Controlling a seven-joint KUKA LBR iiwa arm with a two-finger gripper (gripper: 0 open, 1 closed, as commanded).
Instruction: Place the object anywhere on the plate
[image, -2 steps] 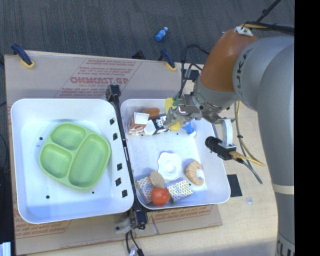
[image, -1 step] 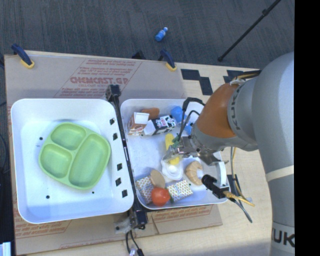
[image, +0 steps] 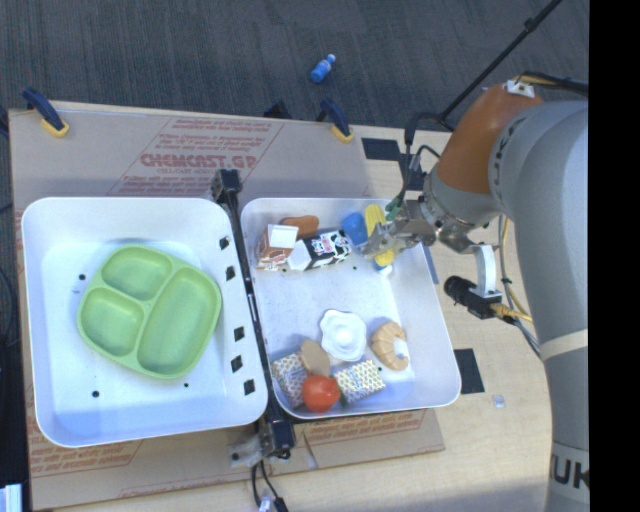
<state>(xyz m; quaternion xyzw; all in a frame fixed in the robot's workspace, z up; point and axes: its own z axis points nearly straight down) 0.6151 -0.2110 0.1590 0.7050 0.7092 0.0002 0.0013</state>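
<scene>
A green plate (image: 150, 310) with three compartments lies in the left white bin (image: 50, 400), with nothing on it. My gripper (image: 386, 243) hangs low over the far right corner of the right bin (image: 430, 330). It sits just beside a blue piece (image: 354, 228) and a yellow piece (image: 374, 214). A small yellow and blue bit (image: 383, 259) shows right under the gripper's tip. Whether it is held is unclear from this slant.
The right bin also holds a black and white carton (image: 325, 247), a red and white packet (image: 277, 246), a fried egg toy (image: 343, 334), a croissant (image: 390, 343), a red tomato (image: 320, 393) and patterned packets (image: 359, 380). A black divider (image: 243, 300) runs between the bins.
</scene>
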